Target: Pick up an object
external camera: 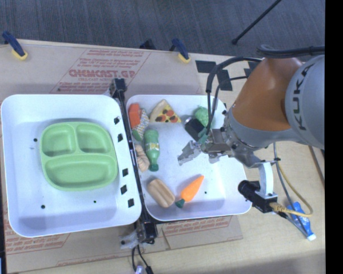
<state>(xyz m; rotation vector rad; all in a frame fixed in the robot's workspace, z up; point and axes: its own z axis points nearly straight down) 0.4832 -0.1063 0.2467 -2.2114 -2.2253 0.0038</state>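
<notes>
**Toy food waits in the right bin as the arm hangs over it**

The right bin (pixel 231 205) holds a scatter of toy food. A carrot (pixel 191 189) lies near its front, orange body with a green tip, and just left of it sits a tan bread roll (pixel 160 192). A green bottle (pixel 152 148) lies lengthwise toward the bin's left wall, with a pale, tan piece (pixel 141 156) beside it that I cannot identify. Farther back are an orange-red item (pixel 135 116) against the left wall, a pizza slice (pixel 164 113) and a green vegetable (pixel 202 116) partly hidden behind the arm's cabling.

The end effector (pixel 190 152) hovers over the middle of this bin, its metal fingers pointing left, above bare white floor between the bottle and the carrot. Nothing sits between the fingers; whether they stand apart or together I cannot tell from here.

The left bin (pixel 17 170) holds a green divided plate (pixel 78 156) with three compartments, lying flat near its centre.

Both bins rest on cardboard (pixel 103 64) spread over the worktop (pixel 326 210), with blue-and-yellow clamps (pixel 14 45) at its back edge. The grey arm (pixel 277 104) with its orange band reaches in from the right.
</notes>
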